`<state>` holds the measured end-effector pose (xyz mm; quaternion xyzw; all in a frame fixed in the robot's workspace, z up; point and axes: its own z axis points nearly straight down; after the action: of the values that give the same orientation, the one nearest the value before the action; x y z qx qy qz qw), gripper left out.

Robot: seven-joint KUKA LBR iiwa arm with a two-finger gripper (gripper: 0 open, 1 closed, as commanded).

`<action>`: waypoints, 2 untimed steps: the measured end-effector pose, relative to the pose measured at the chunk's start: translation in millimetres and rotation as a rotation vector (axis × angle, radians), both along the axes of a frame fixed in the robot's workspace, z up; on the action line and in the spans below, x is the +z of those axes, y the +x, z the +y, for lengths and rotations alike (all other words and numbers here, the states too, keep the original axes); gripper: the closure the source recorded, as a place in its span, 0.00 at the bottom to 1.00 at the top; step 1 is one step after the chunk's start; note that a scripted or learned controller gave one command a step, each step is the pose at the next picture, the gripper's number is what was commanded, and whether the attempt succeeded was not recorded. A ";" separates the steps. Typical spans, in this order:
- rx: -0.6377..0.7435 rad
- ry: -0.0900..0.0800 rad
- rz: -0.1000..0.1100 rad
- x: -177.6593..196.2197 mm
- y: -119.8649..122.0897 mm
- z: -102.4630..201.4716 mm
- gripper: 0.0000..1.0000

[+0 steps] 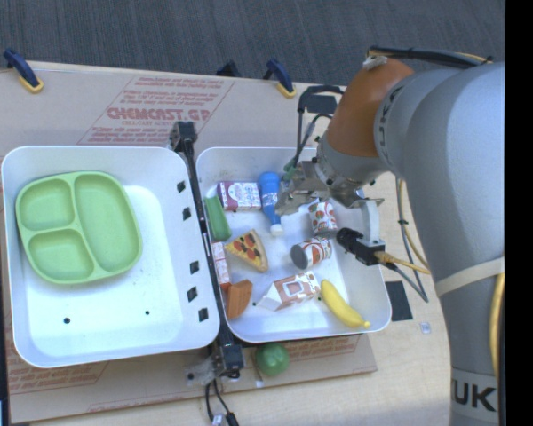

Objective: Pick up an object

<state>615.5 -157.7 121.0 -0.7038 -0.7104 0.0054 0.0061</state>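
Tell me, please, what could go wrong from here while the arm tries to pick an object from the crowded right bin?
1. The end effector hangs among close-packed items, the blue bottle and a small can, so it may knock one aside.
2. The banana lies near the right bin wall, so a nudge could perhaps push it out.

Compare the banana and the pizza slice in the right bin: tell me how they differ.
The banana is plain yellow; the pizza slice is orange-yellow with dark red spots. The banana is a long curved shape; the pizza slice is a flat wedge. The banana lies by the bin's near right corner; the pizza slice lies nearer the middle, toward the divider side. Both rest on the floor of the right bin.
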 end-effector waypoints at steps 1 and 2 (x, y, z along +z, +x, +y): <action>-0.003 -0.002 -0.019 134.8 41.7 -14.3 1.00; -0.004 -0.002 -0.013 110.6 8.2 -31.6 1.00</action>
<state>623.7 -189.3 231.6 -0.7053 -0.7089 0.0014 0.0007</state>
